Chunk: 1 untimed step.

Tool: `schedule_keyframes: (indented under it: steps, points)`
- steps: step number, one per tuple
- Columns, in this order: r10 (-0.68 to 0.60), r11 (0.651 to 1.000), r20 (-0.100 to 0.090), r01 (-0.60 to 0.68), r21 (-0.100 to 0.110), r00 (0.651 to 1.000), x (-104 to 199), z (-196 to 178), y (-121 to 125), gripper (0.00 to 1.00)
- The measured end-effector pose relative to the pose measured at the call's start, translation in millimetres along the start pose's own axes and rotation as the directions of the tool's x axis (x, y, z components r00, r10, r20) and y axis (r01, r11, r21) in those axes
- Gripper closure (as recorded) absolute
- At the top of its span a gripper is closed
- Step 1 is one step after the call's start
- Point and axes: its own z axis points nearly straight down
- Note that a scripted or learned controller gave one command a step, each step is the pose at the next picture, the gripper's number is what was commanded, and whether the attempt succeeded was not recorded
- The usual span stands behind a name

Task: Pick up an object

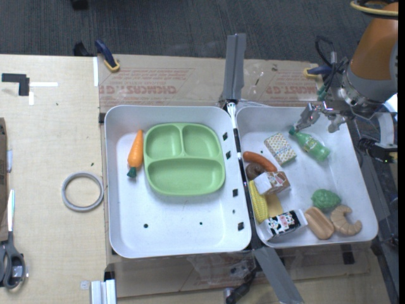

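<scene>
The likeliest target is the green bottle point(310, 143), lying on its side near the back of the right bin point(361, 170), tilted with its cap end toward the rear wall; it sits apart from its neighbours, which should make it easier to pinch than the crowded items lower down. Just left of it lies a small cracker box point(280, 148), and further forward a hot dog point(259, 161), a brown-and-white carton point(274, 183), a corn cob point(257, 199), a cow-print milk carton point(283, 224), a green broccoli-like piece point(326, 199), a bread roll point(319, 223) and a croissant point(345, 220) are packed against one another. The gripper point(321, 114) hangs above the bin's back edge, just over the bottle's cap end, its two fingers spread apart with nothing between them, so no grasp has been made yet. The arm comes in from the right, its orange band high above the wrist, tool pointing down and slightly left. The left bin point(120, 189) holds a green divided plate point(185, 158) with a toy carrot point(135, 152) beside it; a roll of tape point(83, 190) rests on the bench.
</scene>
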Motion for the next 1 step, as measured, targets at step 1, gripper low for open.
schedule_keyframes:
  steps: [1]
  points:
    - [0.095, 0.995, 0.001, -0.095, -0.002, 0.995, -15.6, 104.9, 28.4, 0.0]
